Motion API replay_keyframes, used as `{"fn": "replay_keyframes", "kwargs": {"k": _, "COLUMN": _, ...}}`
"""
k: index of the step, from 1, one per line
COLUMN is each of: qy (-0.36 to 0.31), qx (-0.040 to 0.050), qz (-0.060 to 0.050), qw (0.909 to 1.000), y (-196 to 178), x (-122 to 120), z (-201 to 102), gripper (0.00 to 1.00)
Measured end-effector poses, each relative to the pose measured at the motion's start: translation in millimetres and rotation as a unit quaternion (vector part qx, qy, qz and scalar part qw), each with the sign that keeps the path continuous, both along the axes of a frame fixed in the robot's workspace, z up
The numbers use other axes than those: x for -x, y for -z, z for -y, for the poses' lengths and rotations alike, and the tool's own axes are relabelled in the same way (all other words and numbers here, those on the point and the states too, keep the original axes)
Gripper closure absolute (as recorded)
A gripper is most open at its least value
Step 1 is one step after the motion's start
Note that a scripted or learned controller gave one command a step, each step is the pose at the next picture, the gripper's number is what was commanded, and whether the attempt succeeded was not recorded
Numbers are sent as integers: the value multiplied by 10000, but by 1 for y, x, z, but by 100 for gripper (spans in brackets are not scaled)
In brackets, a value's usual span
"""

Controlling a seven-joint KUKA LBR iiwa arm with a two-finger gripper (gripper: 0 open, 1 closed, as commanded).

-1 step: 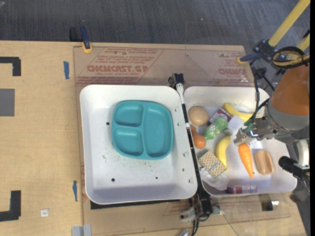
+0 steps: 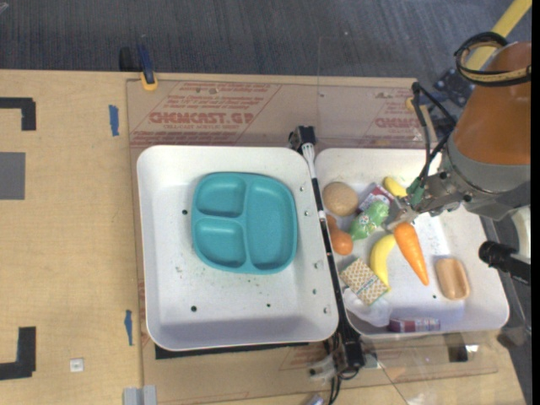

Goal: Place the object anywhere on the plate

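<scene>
holding teal plate (image 2: pixel 245 223): l bin (image 2: pixel 160 251) | r bin (image 2: pixel 489 310): carrot (image 2: pixel 412 251), banana (image 2: pixel 382 258), etc | pincer (image 2: pixel 419 195) state unclear

left bin (image 2: pixel 160 251): teal divided plate (image 2: pixel 245 223) lying flat | right bin (image 2: pixel 489 306): potato (image 2: pixel 340 198), banana (image 2: pixel 382 258), carrot (image 2: pixel 412 252), hot-dog bun (image 2: pixel 452 278), cracker (image 2: pixel 364 280) | gripper (image 2: pixel 419 194) low over carrot's upper end, jaws unclear
</scene>
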State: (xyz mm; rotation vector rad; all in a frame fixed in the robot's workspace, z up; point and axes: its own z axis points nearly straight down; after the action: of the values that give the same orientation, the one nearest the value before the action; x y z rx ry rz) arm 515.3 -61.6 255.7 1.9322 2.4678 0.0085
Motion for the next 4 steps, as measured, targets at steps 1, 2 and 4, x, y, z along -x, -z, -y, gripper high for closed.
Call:
{"fn": "replay_keyframes", "kwargs": {"k": 1, "qy": -265, "qx": -16, "qz": -67, "qw": 9996, "y": -13, "x": 36, "z": -74, "gripper": 100}}
{"fn": "replay_keyframes", "kwargs": {"k": 2, "qy": 809, "qx": -9, "qz": -102, "qw": 9967, "y": 56, "x": -4, "z": -135, "gripper": 100}}
{"fn": "replay_keyframes", "kwargs": {"k": 4, "qy": 1072, "qx": -12, "qz": -44, "qw": 9942, "y": 36, "x": -58, "z": -276, "gripper": 100}}
